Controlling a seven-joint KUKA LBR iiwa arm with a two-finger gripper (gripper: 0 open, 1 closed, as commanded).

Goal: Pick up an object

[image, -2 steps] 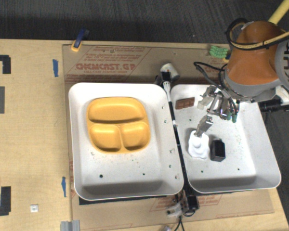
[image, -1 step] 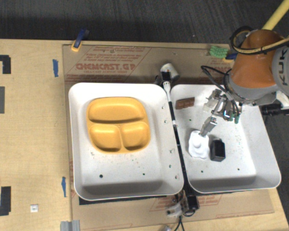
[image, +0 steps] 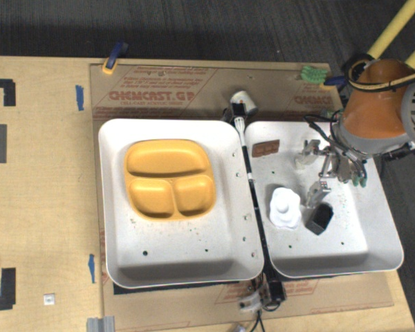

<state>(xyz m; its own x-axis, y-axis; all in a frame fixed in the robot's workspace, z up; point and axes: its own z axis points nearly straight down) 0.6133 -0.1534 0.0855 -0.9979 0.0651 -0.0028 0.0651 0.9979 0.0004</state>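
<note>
My two-finger gripper (image: 323,185), whose state I cannot tell, hangs just above the small black block (image: 319,218), seemingly light, rigid and best pinched across its short flat sides.

Light falls evenly from above me, bright on the two white bins (image: 117,185), which glare slightly. Shadows stay soft and short. The floor (image: 194,12) at twelve o'clock is dim. Focus is mildly soft throughout.
</note>
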